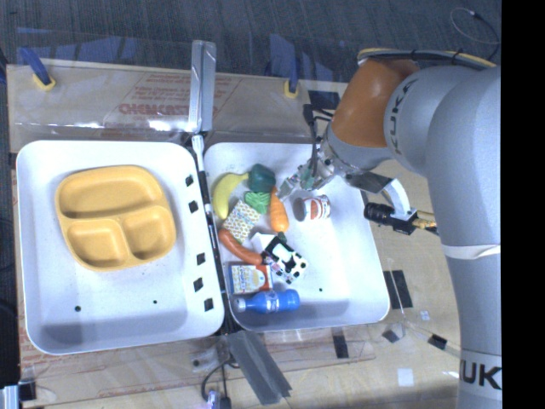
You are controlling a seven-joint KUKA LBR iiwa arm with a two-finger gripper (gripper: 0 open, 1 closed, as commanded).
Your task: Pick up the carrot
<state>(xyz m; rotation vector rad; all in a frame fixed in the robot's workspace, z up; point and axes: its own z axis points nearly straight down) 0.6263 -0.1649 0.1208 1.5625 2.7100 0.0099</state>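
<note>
We see the carrot (278, 212) lying in the right bin (358, 292), toward its left wall, between a green toy (260, 178) and a striped can (312, 208). A yellow banana (223, 192) lies further left. The gripper (306, 179) hovers just above the carrot's upper end; we cannot tell how its fingers stand. The left bin (38, 254) holds a yellow divided tray (115, 215).
</note>
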